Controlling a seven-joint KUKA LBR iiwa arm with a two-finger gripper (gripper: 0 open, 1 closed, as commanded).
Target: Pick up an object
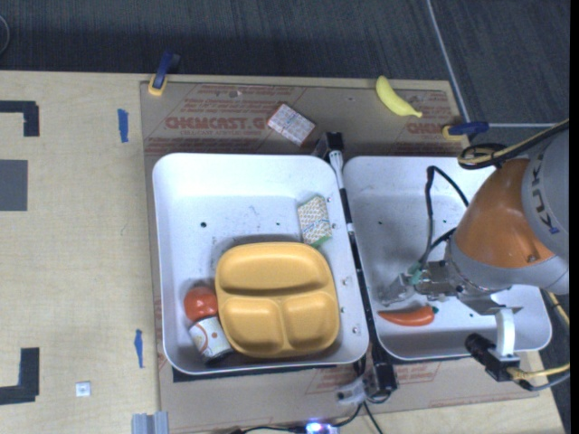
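- Reading "CHEMCAST" on the board (pixel 217 123) behind the bins.
- Gripper (pixel 404 289) hangs low in the right bin (pixel 398 188); finger state cannot be told.
- Orange-red object (pixel 407 316) lies just below it, near the front wall; the bin's back half lies open.

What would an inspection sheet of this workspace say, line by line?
Surface: wooden bench with two white bins.
Job's things: yellow tray, red ball, small can and patterned packet in left bin; red pepper in right bin.
Clutter: banana and card behind the bins.
Grippers: pincer low in right bin, just above the pepper.
Cables: black ones along the arm.
Surroundings: dark floor.
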